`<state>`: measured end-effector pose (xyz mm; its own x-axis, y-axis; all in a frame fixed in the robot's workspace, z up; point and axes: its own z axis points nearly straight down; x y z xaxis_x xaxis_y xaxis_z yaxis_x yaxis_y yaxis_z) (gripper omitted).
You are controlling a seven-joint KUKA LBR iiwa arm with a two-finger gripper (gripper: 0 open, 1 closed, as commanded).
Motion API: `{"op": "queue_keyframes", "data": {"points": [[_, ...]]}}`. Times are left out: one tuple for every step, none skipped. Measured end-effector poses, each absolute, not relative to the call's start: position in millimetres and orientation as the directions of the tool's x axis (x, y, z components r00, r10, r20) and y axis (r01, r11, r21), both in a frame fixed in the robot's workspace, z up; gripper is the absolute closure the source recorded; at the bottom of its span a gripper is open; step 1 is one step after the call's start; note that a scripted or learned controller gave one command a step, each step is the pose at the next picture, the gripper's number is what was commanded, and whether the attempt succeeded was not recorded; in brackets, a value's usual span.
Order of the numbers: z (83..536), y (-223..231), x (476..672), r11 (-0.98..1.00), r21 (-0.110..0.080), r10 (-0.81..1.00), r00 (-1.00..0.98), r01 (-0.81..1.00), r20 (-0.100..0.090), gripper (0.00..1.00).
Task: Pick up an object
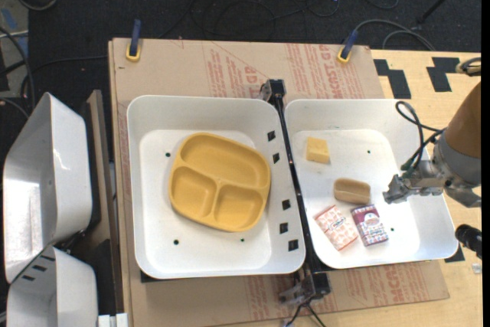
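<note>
Reaching in from the right, the gripper (392,191) is hung low over the right bin (429,237); finger state can't be told. Two small packets (337,227) (370,225) are seen nearest, the tan block (351,190) just left of the gripper, the yellow cube (318,150) farther back.

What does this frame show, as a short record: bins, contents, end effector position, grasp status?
left bin: yellow divided tray
right bin: yellow block, tan oval piece, pink-white packet, maroon packet
end effector: over the right bin's right side, beside the tan oval piece, apart from it
grasp status: nothing seen between the fingers
arm: enters from the right
</note>
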<state>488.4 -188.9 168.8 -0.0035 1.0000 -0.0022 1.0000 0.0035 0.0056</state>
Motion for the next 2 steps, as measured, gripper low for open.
{"op": "queue_keyframes", "data": {"points": [[231.7,-193.1,493.1,0.005,0.008,1.000,-0.005,1.000,-0.004,1.00],[238.3,-193.0,493.8,0.005,0.002,1.000,-0.005,1.000,-0.001,1.00]]}}
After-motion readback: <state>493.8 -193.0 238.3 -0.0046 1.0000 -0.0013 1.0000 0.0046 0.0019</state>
